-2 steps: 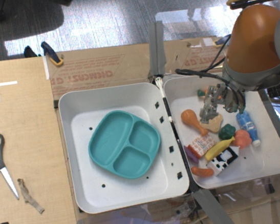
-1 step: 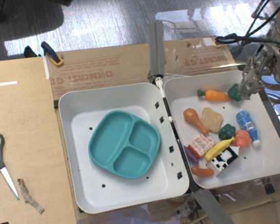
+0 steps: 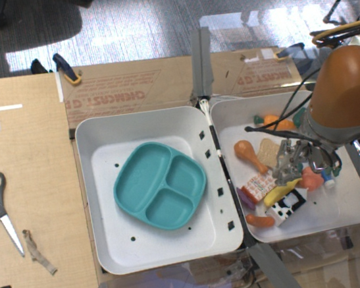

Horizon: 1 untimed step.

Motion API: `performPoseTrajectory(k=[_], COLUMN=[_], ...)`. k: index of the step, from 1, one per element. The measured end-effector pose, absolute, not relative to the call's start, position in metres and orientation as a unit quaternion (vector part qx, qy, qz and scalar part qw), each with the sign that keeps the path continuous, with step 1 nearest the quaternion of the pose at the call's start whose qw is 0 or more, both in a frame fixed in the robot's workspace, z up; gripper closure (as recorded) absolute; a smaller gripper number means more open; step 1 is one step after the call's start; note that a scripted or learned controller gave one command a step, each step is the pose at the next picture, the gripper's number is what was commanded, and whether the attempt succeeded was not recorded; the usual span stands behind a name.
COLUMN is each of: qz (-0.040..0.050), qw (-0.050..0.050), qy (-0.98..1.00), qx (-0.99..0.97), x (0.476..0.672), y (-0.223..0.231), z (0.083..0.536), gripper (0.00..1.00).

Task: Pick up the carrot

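Carrot (image 3: pixel 260 220) lies at the near edge of the right bin (image 3: pixel 349 212), likely light, stiff plastic and slippery, best pinched across its middle by the claw (image 3: pixel 288 166), whose grip I cannot tell.

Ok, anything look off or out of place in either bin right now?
Mostly no. The teal plate sits skewed in the left bin. The right bin holds a jumbled toy pile, with the gripper low over it.

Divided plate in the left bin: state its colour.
Teal, plain; the divided plate shows best in the camera view.
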<state>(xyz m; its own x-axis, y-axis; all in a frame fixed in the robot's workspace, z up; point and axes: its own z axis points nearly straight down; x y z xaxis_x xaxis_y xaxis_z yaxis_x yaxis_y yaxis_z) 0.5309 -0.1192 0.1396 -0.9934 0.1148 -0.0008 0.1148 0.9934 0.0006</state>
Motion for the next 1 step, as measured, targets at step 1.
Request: performPoseTrajectory(k=[1], qz=[0.0003], qw=[0.001], qy=[0.998], qx=[0.057], x=[0.531], y=[-0.1192], z=[0.1397], gripper=[0.0])
